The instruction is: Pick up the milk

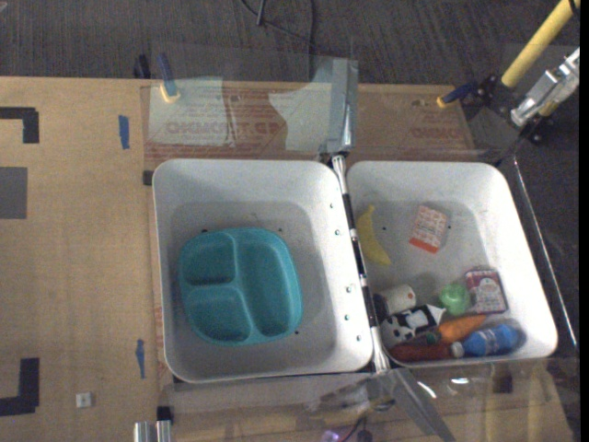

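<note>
The pincer (545,95) hangs outside the bins, beyond the right bin's (525,238) far corner; whether it is spread or pressed together cannot be told. The black-and-white milk carton (414,321) lies well apart from it, at that bin's near wall, beside a carrot (462,326).

Pretty sure I'm in robotics lab, not anybody's kitchen. My bench (74,247) is plain plywood-looking top with black corner markers (23,122) and bits of blue tape (123,132) stuck on it. 2 white bins (248,178) sit side by side, clear plastic sheet (248,109) taped behind them. Toy stuff only: teal divided plate (239,284) in 1 bin, plastic play food (372,234) in other. Cables (276,7) trail over grey carpet (414,17), clamp and yellow pole (545,28) off to right.
</note>
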